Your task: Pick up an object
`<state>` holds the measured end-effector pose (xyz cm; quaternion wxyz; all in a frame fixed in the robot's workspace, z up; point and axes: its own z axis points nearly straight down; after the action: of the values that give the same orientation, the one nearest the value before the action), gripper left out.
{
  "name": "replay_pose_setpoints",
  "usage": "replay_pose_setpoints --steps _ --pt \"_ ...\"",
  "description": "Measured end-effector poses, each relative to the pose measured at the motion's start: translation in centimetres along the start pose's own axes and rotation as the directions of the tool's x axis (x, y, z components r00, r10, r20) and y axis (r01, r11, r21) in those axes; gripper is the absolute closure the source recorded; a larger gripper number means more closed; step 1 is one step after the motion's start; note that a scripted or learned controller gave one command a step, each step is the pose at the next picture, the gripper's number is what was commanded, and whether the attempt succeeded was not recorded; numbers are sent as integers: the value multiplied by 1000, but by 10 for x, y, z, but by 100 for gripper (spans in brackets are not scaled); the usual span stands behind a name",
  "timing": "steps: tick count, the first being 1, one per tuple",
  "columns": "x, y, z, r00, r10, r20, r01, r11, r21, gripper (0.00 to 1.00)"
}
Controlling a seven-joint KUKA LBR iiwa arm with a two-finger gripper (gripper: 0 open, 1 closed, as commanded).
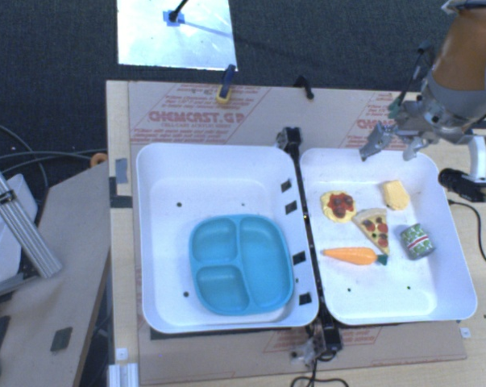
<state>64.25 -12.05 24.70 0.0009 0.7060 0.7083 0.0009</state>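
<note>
The right bin (436,297) holds several toy foods. A small round pizza (338,205) lies beside a pizza slice (374,228). A yellow cheese block (395,194) sits near the bin's back, an orange carrot (351,255) lies in the middle, and a green can (417,241) rests on its side at the right. My gripper (393,145) hangs above the back rim of this bin, behind the cheese block. Its fingers are open with nothing between them.
The left bin (170,176) holds a blue divided plate (241,263). Black clips run along the seam between the two bins (295,216). A yellow-handled tool (225,89) lies on the cardboard behind the bins.
</note>
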Motion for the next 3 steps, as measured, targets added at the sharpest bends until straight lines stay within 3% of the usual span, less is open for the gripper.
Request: replay_pose_setpoints --steps 1,2,3 --pt "-49 -4 148 1000 5 0 -5 1000 8 0" --pt "-86 -14 154 1000 1 2 -1 1000 -17 0" --pt "-88 -12 141 1000 -1 11 2 1000 -24 100"
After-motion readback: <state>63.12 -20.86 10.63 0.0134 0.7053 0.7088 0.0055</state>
